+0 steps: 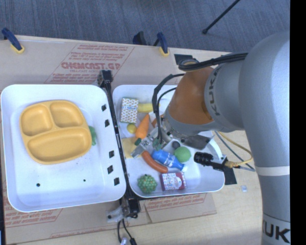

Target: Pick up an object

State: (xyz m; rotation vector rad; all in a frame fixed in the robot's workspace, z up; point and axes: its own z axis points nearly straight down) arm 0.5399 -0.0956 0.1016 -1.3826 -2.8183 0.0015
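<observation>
Overhead slanted view of the bench with two shallow white bins side by side. The left bin (20,188) holds one yellow divided tray (55,130), with a sliver of one green item (93,136) showing at the tray's right edge. The right bin (206,185) holds the loose objects from which one is to be picked: one small printed carton (128,109), one orange carrot (142,126), one blue bottle (167,158), one red sausage-shaped piece (154,162), one green ball (182,153), one green bumpy broccoli-like piece (147,183), one red-labelled packet (173,181), and some yellow pieces too hidden to count. The arm reaches in from the right, its orange band above the wrist covering the bin's upper right part. The gripper (149,143) sits low among the objects at the bin's middle left; whether it is released or clenched cannot be told, and nothing can be seen grasped. The carrot lies touching or just beside the gripper, up and to the left of it, its long axis running steeply from upper right to lower left. The blue bottle and red piece lie just down and to the right, their long axes slanting from upper left to lower right. Judged from this, the carrot is the likeliest target.
</observation>
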